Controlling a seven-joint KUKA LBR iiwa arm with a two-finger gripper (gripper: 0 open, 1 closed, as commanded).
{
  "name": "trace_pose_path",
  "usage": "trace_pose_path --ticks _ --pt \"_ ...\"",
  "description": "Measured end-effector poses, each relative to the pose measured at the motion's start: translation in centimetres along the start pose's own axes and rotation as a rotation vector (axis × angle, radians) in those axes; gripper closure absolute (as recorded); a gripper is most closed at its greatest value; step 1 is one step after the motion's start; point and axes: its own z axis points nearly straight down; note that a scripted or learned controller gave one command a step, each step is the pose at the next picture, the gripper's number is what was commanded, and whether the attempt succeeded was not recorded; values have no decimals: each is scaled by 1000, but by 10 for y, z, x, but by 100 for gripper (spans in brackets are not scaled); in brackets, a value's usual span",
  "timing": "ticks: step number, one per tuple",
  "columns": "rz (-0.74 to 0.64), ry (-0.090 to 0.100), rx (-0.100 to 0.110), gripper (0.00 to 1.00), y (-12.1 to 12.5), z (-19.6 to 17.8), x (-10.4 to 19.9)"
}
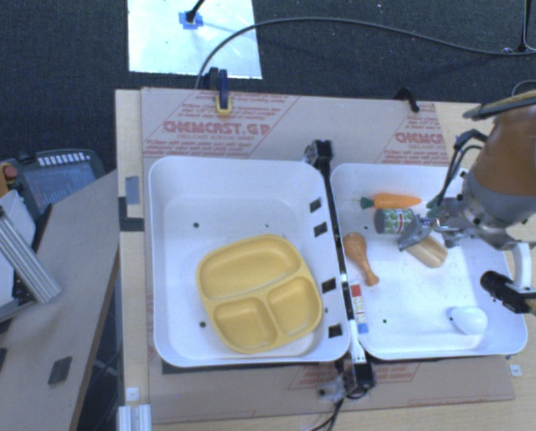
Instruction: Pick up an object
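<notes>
Beside the yellow divided tray (259, 302), right bin (429, 330): carrot (395, 201), green can (394, 220), drumstick (360, 258), tan block (428, 252), white object (468, 319); jaws (417, 234) over can, state cannot be told.

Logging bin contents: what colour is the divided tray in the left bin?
Pale yellow; the divided tray shows clearly in the camera view.
</notes>
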Motion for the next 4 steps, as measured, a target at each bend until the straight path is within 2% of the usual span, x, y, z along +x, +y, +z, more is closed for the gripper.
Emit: trace_pose_path --ticks 1,2,3,4 --pt "1 0 1 0 7 55 -6" --pt "0 -2 -8 0 10 66 -7" --pt "1 -9 -19 100 12 53 -9" --pt "-1 -2 -8 100 5 -1 -5"
